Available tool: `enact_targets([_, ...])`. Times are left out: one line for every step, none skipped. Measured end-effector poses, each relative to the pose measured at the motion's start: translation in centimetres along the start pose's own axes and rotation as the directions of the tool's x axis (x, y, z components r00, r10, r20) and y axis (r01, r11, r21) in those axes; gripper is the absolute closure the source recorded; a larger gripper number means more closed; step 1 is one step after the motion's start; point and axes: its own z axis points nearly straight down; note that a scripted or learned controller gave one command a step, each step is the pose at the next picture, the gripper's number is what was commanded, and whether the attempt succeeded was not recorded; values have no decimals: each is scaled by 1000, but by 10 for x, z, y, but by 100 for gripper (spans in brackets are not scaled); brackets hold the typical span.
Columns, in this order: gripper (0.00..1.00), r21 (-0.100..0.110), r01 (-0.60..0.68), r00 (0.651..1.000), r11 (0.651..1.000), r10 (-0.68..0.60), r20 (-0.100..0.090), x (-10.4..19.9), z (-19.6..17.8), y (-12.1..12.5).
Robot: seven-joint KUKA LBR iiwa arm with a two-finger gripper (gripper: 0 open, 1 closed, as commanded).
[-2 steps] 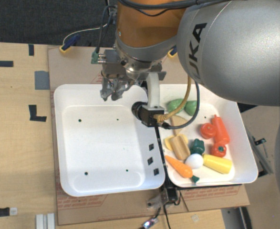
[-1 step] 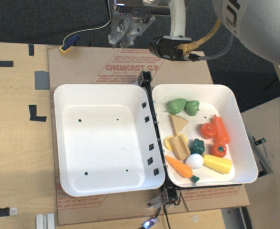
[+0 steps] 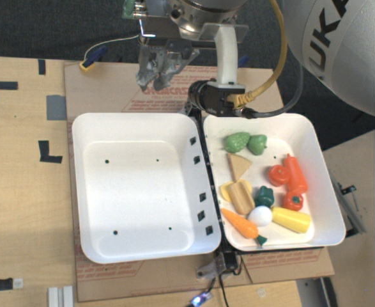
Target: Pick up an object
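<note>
My gripper (image 3: 158, 75) hangs high above the cardboard behind the left bin (image 3: 78, 171), just past its far rim, with nothing seen in it. The right bin (image 3: 324, 171) holds several toy foods: two green vegetables (image 3: 237, 142) at the back, a tan wedge (image 3: 239, 166), a red tomato (image 3: 278, 174) beside an orange-red pepper (image 3: 295, 173), a tan bread piece (image 3: 240, 196), a dark green piece (image 3: 264, 196), a white egg (image 3: 260, 215), a yellow piece (image 3: 291, 220) and an orange carrot (image 3: 239, 222) at the front.
The left bin shows only its white floor with small black dots. A dividing ridge (image 3: 203, 178) with black clips runs between the bins. A blue and yellow clip (image 3: 92, 57) lies on the bench behind the left bin.
</note>
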Motion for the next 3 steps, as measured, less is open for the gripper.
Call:
enact_targets([100, 0, -3, 1000, 1000, 3, 1, -1, 0, -12])
enact_targets([100, -1, -3, 1000, 1000, 3, 1, -1, 0, -19])
enact_targets([100, 14, -3, 1000, 1000, 3, 8, -1, 136, -47])
